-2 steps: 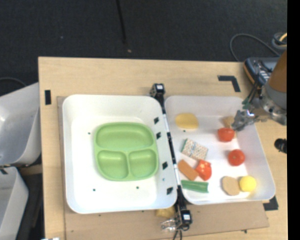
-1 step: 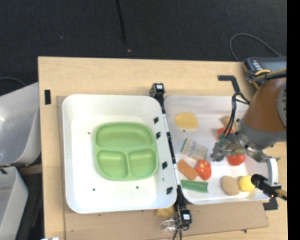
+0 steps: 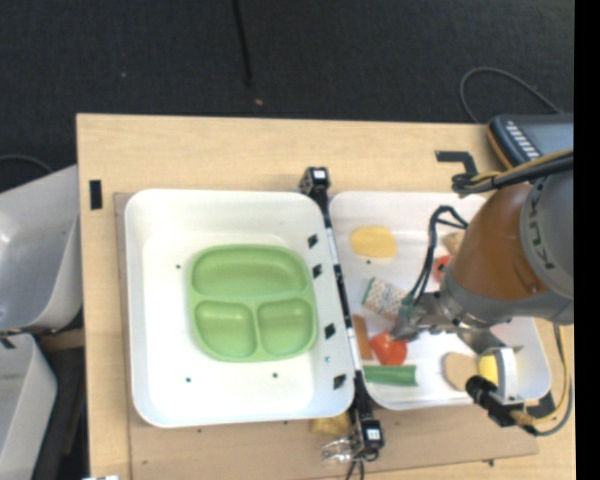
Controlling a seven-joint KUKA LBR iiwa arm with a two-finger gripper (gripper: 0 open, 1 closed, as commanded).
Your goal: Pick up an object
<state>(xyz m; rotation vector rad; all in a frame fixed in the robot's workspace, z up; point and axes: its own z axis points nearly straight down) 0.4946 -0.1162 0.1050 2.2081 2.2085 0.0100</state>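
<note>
Bench (image 3: 200,148) first, since it carries everything: pale wood with two shallow white bins side by side. From my remote seat I read the left bin (image 3: 160,388) as holding a green divided plate (image 3: 252,302), sitting a little toward its 3 o'clock side. The right bin (image 3: 410,208) is the busy one, and the arm (image 3: 505,258) reaches in over it from 3 o'clock, grey with the orange band hanging above the bin's middle.

Next down in size, the small things in the right bin: a yellow lump (image 3: 373,241) at about 11 o'clock in the bin, a small speckled packet (image 3: 382,295) near the centre-left, a red piece (image 3: 388,349) just below that, a green stick (image 3: 390,375) at 7 o'clock lying with its long axis running 9 to 3, and a tan-and-yellow piece (image 3: 472,368) at 5 o'clock.

The gripper (image 3: 412,320) sits low between the packet and the red piece. I cannot tell from this slant how it is set, because the wrist and cables crowd that spot.

I take the red piece as the likeliest target: it lies just toward 7 o'clock from the gripper tip, very near it. I see nothing pinched. My guess is that a short shift toward 7 o'clock and a drop would be needed, with the green stick close enough to get nudged.
</note>
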